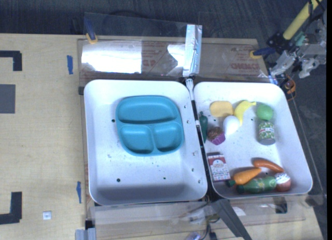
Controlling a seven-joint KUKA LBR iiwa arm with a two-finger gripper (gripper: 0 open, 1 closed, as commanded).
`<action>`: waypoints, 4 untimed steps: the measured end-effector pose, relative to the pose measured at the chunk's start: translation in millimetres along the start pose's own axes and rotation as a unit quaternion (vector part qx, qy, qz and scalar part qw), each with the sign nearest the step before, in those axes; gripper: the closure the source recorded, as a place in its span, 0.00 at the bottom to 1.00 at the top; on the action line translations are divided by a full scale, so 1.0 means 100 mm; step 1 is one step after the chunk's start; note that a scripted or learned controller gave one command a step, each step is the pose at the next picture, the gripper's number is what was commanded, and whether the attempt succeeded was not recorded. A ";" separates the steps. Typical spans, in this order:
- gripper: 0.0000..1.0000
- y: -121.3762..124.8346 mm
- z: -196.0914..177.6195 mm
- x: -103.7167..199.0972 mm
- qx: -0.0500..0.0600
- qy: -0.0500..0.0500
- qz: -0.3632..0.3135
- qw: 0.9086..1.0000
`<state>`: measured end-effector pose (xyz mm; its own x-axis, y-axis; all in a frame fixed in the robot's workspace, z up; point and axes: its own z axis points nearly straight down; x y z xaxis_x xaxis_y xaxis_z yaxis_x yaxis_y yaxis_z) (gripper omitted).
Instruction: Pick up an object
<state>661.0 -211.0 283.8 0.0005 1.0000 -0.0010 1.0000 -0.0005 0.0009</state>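
The right bin [295, 130] holds several toy foods. At its far side lie a yellow piece [221, 108], a banana [243, 110], a white egg [231, 125], a purple piece [217, 137] and a green lime [264, 112] above a small jar [266, 132]. Near the front edge are a red box [219, 167], an orange carrot [245, 175], a green bottle [261, 183] and an orange sausage [267, 165]. My gripper [287, 65] hangs outside the bin, just beyond its far right corner, apart from all the objects.
The left bin [104, 171] bears a blue divided plate [149, 124]. A clear plastic panel [193, 50] stands upright behind the bins. A yellow cable [303, 16] runs along the arm at the top right. Wooden bench top lies to the left.
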 end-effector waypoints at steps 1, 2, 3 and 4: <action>0.00 -0.16 1.34 0.37 0.004 0.001 -0.043 0.999; 0.00 -0.40 1.97 0.67 -0.003 -0.001 -0.082 0.997; 1.00 -0.39 1.87 0.66 -0.006 -0.001 -0.080 0.997; 1.00 0.03 0.89 1.17 -0.004 0.000 -0.009 1.000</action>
